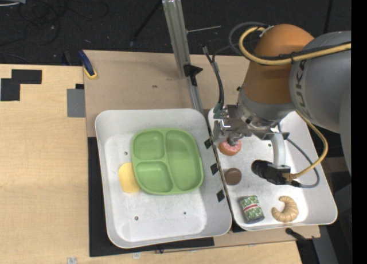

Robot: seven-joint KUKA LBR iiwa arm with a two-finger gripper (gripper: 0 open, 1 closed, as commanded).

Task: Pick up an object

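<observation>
The gripper point(232, 140), its opening not discernible, hung just above the pink doughnut point(231, 148) at the far left of the right bin point(321, 214); the doughnut appeared light, probably soft, best pinched across its ring

My arm point(321, 79) is thick and grey, with a rounded orange band point(275, 62) above the wrist. A yellow cable point(258, 33) loops over that band, and black cables trail beside my silvery metal wrist fittings point(229, 120).
</observation>
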